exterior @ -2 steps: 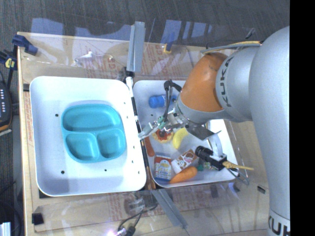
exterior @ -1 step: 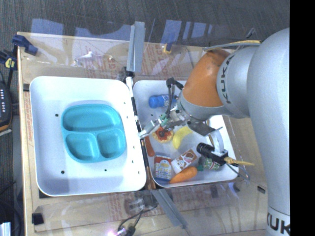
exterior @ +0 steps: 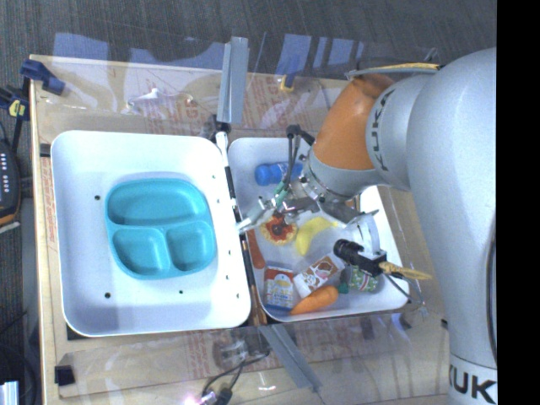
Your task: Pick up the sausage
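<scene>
Across a wooden desk (exterior: pixel 110 99) sit two shallow white plastic bins side by side. The left bin (exterior: pixel 76 285) holds a turquoise plastic tray with three compartments (exterior: pixel 160 228). The right bin (exterior: pixel 245 163) is crowded with toy food: a blue bottle-like piece (exterior: pixel 268 173) at the far side, a yellow curved piece (exterior: pixel 308 233), an orange plastic carrot (exterior: pixel 315 300) and a printed snack packet (exterior: pixel 280 287) nearer.

The sausage is probably the thin reddish-brown strip (exterior: pixel 251 248) lying along the right bin's left wall, though it is small and partly hidden.

The grey arm with its orange band (exterior: pixel 359 129) reaches in from the right. Its end effector (exterior: pixel 280 209) hangs low over the bin's middle, above a red and yellow cluster (exterior: pixel 278 227); whether its fingers are spread or closed I cannot tell, and nothing is visibly held.

To grasp well, it should shift left toward the wall, align across the strip's narrow width, and descend clear of the wall.

Part of "KUKA" is readable on the arm.
</scene>
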Robot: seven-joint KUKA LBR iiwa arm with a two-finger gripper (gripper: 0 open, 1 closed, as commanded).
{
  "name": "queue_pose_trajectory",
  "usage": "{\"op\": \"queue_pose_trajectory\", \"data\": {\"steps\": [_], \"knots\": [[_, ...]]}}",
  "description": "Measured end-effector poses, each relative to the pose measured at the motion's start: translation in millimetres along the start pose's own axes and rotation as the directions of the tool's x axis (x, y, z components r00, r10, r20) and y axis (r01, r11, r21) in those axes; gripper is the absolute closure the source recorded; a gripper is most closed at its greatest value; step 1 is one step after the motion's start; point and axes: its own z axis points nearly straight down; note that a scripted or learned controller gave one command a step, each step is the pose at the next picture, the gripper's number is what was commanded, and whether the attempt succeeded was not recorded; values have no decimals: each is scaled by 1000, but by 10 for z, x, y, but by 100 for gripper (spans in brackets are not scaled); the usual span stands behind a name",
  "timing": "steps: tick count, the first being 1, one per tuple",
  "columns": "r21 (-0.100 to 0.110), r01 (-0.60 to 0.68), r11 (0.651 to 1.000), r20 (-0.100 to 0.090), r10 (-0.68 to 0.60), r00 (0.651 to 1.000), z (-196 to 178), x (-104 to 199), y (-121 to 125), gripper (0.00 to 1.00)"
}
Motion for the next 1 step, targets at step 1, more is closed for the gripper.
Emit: {"op": "queue_pose_trajectory", "data": {"steps": [1], "knots": [[16,-65,998,-12,66,998,-1,-57,261,0]]}}
